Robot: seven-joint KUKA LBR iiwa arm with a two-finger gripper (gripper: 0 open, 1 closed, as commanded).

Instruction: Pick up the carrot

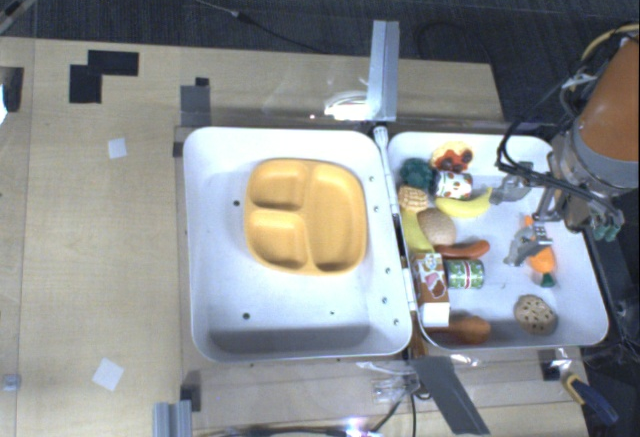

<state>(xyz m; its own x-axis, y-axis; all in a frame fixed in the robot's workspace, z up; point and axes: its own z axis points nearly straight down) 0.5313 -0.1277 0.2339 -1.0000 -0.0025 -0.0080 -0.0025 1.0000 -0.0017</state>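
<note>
- The right-hand bin [600,320] holds a crowd of toy foods; the left-hand bin [215,225] bears a yellow divided tray [305,215].
- The carrot [543,262], orange with a green stub, lies near the right wall of the right-hand bin, apart from the other foods.
- The gripper [528,247] hangs just over the carrot's left end, its metal fingers [521,252] pointing down; whether they are spread or closed, and whether they touch the carrot, cannot be told at this size.
- Nearest neighbours: a cookie [535,314] below the carrot, a sausage [462,249] and a green can [464,274] to its left, a banana [466,206] further up. All lie apart from the carrot.
- Step in hand, as judged: settling the fingers about the carrot before any lift.
- To do it well, the fingers should straddle the carrot across its short axis, near its thick middle rather than its tapered tip, and descend close to the bin floor before closing.
- Risk: the bin wall beside the carrot leaves little room for the outer finger; a skewed approach could nudge the carrot away.
</note>
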